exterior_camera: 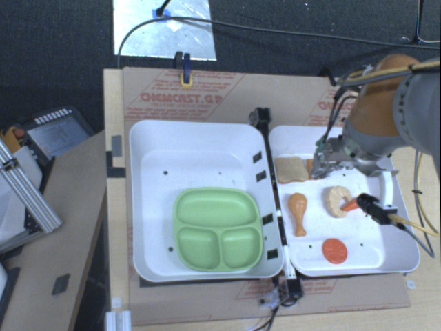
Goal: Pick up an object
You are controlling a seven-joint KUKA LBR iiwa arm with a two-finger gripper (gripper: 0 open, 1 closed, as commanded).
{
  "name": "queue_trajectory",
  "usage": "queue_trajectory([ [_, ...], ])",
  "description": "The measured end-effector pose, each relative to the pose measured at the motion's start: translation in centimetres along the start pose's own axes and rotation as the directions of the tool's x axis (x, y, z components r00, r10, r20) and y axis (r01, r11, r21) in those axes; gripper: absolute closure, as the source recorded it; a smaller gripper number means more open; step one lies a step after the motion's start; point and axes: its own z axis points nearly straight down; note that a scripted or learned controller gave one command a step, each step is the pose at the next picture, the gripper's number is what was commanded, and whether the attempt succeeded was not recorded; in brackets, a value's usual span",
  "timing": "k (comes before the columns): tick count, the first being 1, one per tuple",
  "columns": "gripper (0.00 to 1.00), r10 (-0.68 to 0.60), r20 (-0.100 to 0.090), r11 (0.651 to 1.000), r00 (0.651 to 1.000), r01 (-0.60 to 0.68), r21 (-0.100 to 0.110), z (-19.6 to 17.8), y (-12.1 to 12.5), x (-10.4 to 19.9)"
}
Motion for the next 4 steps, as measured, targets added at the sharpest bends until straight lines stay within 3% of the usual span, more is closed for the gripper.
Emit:
queue_trajectory([
  [2, 1.00, 0.000, 0.001, 1.000, 1.000, 0.000, -0.001, -9.4, 0.4, -1.2],
  [4, 1.00, -0.006, -0.002, 1.000, 1.000, 0.006, 0.004, -7.4, 2.0, 9.5],
])
